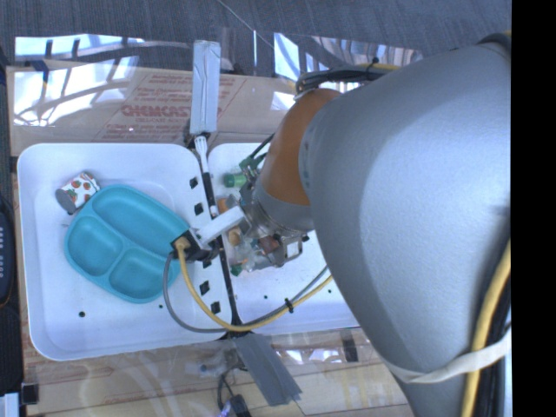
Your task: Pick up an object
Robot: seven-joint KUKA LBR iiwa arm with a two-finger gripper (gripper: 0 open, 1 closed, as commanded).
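A teal divided plate [122, 244] lies in the left bin [52, 320]. A small patterned object [80, 189] rests at the plate's upper left corner. The grey arm with its orange band [291, 159] reaches down into the right bin [278, 307], near the divider between the bins. My gripper [252, 248] hangs low over a cluster of small objects [233, 200] there, among them a green piece [231, 180]. The wrist hides its fingertips and most of the right bin's contents.
A yellow and grey cable [204, 307] loops from the wrist over the divider and the left bin's right side. Cardboard with red print [156, 107] lies behind the bins. The arm's large grey body [417, 215] covers the right of the bench.
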